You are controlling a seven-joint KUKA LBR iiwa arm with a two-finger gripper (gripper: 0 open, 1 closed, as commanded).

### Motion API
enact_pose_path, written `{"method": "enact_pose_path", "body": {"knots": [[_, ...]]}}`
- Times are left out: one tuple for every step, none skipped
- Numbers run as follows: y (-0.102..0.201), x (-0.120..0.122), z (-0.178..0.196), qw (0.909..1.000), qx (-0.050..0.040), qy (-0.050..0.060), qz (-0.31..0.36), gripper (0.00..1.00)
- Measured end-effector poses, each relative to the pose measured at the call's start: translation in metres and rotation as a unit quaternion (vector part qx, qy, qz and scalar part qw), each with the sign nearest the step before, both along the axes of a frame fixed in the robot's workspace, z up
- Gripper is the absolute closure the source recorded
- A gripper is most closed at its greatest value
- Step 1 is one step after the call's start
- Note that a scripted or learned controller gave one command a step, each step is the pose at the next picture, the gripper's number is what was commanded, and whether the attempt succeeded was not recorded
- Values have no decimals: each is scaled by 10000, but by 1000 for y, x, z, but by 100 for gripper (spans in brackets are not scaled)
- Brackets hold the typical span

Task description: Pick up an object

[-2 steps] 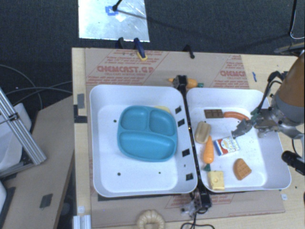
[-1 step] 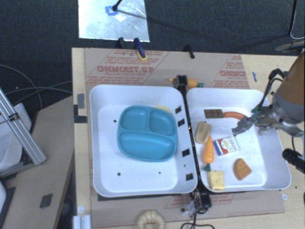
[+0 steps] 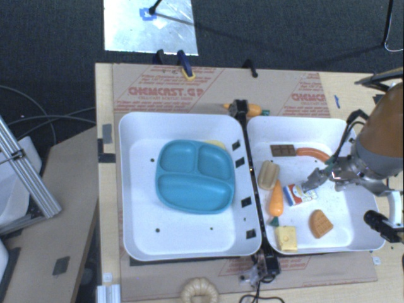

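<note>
Cardboard [image 3: 165,88] printed "CHEMCAST GP" underlies the bins; tool [image 3: 314,183] over carton [image 3: 297,194], finger state unclear.

A single fixed camera looks down on the bench [image 3: 208,84] at a slant from above, apparently leaning toward 12 o'clock. It stands far enough off to take in both bins whole: the left bin [image 3: 136,188] sits at centre, the right bin [image 3: 363,223] toward 3 o'clock. The arm [image 3: 382,137] enters from 3 o'clock, and dark floor [image 3: 50,36] fills the 12 o'clock side.
</note>
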State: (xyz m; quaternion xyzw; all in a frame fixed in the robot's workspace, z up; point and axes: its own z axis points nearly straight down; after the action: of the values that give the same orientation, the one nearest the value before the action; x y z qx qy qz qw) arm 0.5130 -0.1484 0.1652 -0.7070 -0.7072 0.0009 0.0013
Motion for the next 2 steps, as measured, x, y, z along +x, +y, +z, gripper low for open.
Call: {"method": "enact_pose_path", "body": {"knots": [[3,-1,-42,10000,4,-3,2,0],[4,1,-80,10000,23,-18,6,0]]}}
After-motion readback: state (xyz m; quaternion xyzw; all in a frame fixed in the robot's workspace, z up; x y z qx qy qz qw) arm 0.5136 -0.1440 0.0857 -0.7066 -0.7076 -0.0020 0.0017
